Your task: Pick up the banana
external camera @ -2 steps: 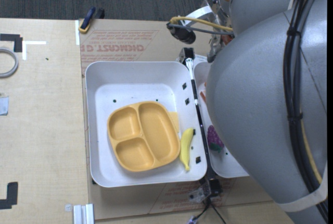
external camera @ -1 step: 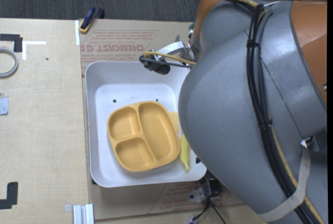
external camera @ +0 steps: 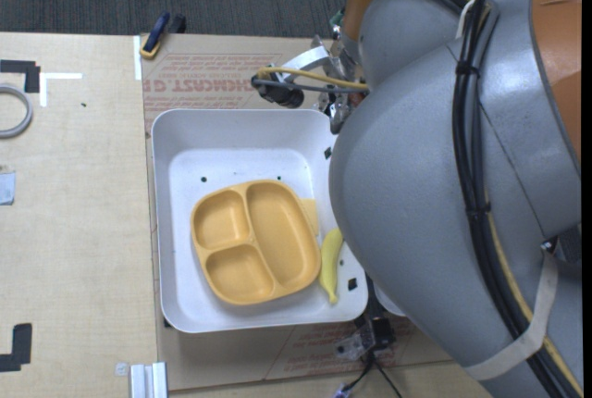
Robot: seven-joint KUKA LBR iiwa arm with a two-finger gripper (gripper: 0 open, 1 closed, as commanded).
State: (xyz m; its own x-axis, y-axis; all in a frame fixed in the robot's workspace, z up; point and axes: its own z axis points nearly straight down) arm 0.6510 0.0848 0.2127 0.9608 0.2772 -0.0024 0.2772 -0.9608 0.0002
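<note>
Banana point(external camera: 330, 267): yellow, lying lengthwise against the right wall of the white bin point(external camera: 185, 146), below my gripper point(external camera: 335, 107) in the camera view and well apart from it, toward the bin's near corner.
Banana's neighbour: a yellow plate point(external camera: 254, 243) with three compartments, left of the banana and just beside it; I cannot tell if they touch.
Gripper place: I see it over the bin's far right corner, about at the rim, in line with the wall the banana lies along.
Gripper state: I cannot tell from this view whether it is wide or narrow, and I see nothing held in it.
Arm point(external camera: 444, 183): my grey body bulks over the right of the bin, and its edge overhangs the banana's right side.
Writing: red print on the cardboard sheet point(external camera: 213, 72) under the bin, left of my gripper, runs upside down; I cannot read it surely.
Labels on banana, plate, bin: none readable.
</note>
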